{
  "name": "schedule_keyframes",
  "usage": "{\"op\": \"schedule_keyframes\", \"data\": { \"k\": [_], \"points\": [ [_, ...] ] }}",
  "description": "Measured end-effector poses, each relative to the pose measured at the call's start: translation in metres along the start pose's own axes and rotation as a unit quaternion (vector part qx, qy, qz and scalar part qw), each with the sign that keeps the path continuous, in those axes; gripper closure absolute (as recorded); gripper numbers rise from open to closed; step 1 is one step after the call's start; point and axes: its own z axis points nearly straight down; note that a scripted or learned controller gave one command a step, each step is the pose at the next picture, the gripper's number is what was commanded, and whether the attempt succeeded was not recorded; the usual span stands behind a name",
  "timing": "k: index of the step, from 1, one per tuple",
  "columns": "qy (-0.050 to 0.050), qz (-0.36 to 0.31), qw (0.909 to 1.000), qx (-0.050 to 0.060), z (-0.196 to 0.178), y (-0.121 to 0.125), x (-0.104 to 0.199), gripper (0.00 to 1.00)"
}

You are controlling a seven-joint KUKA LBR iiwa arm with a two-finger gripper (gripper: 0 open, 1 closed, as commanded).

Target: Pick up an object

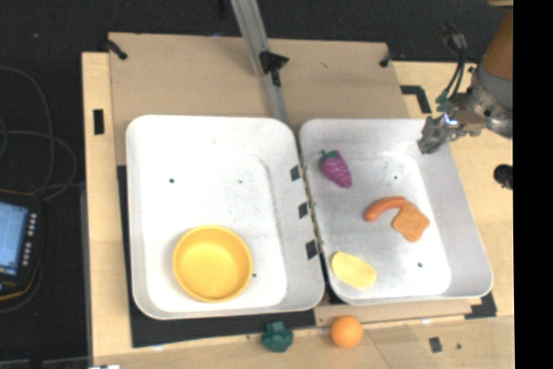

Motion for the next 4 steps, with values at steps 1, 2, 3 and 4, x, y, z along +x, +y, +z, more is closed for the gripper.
{"op": "schedule_keyframes", "data": {
  "k": [1,2,3,4],
  "points": [
    [0.001,-0.001,1.0,0.002,-0.006,0.001,-0.001,1.0],
    [0.002,-0.001,1.0,0.004,0.003,0.002,0.054,1.0],
    [0.002,-0.001,1.0,0.003,0.0,-0.006,0.102,1.0],
    [0.002,-0.002,1.0,0.003,-0.01,-0.008,0.153,1.0]
  ]
}}
